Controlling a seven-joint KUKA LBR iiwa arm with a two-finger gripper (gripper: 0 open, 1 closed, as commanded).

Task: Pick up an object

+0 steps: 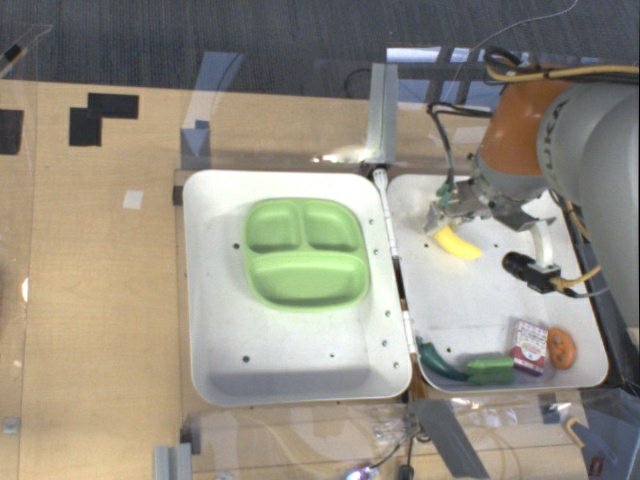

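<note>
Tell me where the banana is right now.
The banana lies in the right bin, toward its far left part, just below the gripper and well away from the green divided plate.

1. The bench (100,298) has a pale wood-grain top and takes up the view from 9 o'clock down to 6 o'clock.
2. Dark grey ribbed carpet (250,13) runs across the 12 o'clock edge, beyond the bench.
3. Black block-shaped marks (100,116) lie on the bench top toward 10 o'clock, and a small pale square (133,200) sits just below them.
4. A metal upright bracket (383,108) stands at 12 o'clock from centre.
5. A thin cable (530,23) trails over the carpet at 1 o'clock.
6. Soft, even light falls overall, with faint glare on the bench.
</note>
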